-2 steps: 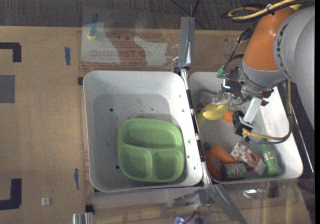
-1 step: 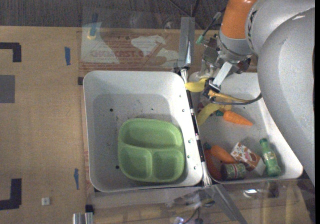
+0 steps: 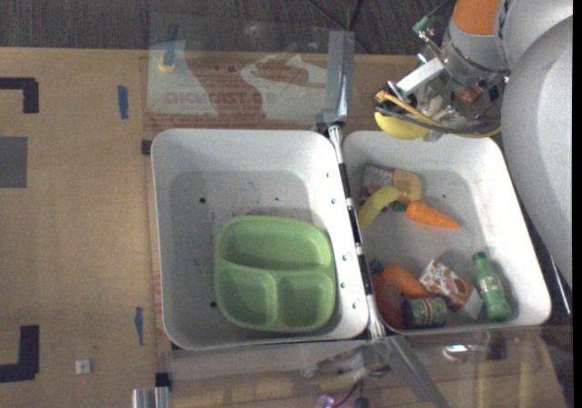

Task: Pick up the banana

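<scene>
So the gripper [image 3: 435, 106] was hanging over the far rim of the right bin [image 3: 523, 243], couldn't really tell its state. The banana [image 3: 377, 204] lay in that bin, below and a bit left of it, just beside a carrot [image 3: 431, 215].

- The bench [image 3: 73, 243] is a flat, light-brown board surface, and dark carpet shows beyond its far edge.
- Two shallow white bins sit on it side by side, touching along their inner rims: the left bin [image 3: 173, 215] and the right bin [image 3: 518, 243].
- Black tape marks [image 3: 23, 93] lie flat near the bench's left edge.
- A short blue tape strip [image 3: 123, 102] is stuck beside the left bin's far corner.
- A clear plastic sheet [image 3: 245, 70] lies behind the left bin.
</scene>
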You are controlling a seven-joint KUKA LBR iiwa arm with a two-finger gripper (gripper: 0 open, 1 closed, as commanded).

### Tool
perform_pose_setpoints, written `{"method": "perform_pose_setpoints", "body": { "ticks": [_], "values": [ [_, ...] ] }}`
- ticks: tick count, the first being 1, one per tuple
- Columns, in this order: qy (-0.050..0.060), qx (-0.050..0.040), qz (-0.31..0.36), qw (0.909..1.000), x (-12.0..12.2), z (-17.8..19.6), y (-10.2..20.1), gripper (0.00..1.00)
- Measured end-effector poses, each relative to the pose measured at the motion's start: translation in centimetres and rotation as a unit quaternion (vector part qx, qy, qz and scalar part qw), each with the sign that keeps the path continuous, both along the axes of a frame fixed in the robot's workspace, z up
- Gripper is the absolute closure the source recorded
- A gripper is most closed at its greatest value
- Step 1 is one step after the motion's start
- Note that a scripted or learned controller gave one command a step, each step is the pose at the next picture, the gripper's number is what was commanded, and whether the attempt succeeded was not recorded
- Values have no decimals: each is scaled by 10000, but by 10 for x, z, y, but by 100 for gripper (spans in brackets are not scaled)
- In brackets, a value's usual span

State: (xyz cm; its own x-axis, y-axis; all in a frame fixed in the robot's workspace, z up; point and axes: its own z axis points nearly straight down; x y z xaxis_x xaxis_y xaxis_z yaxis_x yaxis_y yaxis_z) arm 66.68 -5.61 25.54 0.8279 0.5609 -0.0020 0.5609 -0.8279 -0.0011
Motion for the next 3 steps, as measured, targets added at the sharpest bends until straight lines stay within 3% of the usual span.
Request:
{"method": "perform_pose_setpoints", "body": {
  "ticks": [2, 3],
  "values": [
    [25, -3, 72, 10000, 1, 19, 7, 100],
    [16, 6, -637, 9980, -8, -10, 22, 100]
  ]
}}
